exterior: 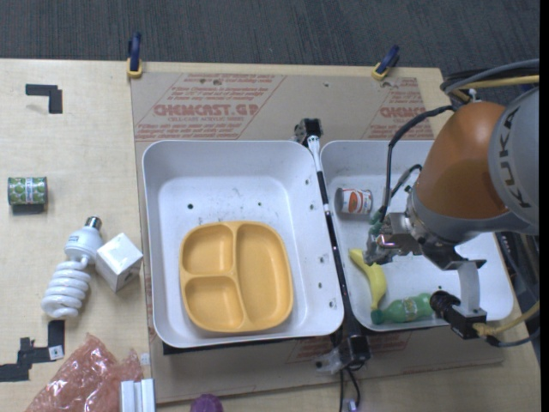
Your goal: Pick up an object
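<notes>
The arm's jaws (383,245) hang low in the right bin (343,157), just above the banana (372,280) and near the green bottle (403,308) and small can (352,201), likely lining up a pick; whether they are released or clenched, I cannot tell. The left bin (163,230) holds 1 yellow divided plate (236,275). The board (214,101) under the bins reads "CHEMCAST".

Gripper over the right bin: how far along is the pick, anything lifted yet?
Done: the arm is in, with the gripper low over the right bin. In hand: nothing visibly; the banana, green bottle and small can all lie on the bin floor. Left: grasp one and lift it.
</notes>
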`<state>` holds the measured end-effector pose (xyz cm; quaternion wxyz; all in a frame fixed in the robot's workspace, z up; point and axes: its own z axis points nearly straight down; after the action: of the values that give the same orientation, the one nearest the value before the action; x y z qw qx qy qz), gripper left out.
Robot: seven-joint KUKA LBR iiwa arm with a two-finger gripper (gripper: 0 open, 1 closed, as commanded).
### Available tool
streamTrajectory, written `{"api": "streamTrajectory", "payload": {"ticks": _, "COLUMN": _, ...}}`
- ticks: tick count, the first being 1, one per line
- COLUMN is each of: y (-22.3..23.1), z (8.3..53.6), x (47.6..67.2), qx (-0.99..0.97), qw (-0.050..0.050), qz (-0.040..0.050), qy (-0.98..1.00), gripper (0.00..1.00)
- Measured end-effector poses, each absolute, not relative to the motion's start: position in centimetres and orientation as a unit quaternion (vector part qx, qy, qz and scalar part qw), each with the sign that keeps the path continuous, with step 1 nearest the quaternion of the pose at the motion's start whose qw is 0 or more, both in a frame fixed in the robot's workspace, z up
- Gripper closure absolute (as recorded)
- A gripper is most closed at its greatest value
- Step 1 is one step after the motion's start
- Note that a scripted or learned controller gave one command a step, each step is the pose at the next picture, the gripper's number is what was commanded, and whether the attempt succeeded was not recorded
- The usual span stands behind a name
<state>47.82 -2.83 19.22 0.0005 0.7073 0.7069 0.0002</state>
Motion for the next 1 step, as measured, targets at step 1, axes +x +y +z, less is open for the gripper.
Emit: {"api": "streamTrajectory", "payload": {"ticks": 1, "y": -2.84, "z": 19.23, "x": 47.82, "qx": 0.707, "qw": 0.001, "qz": 0.0003, "qy": 0.707, "gripper": 0.0}}
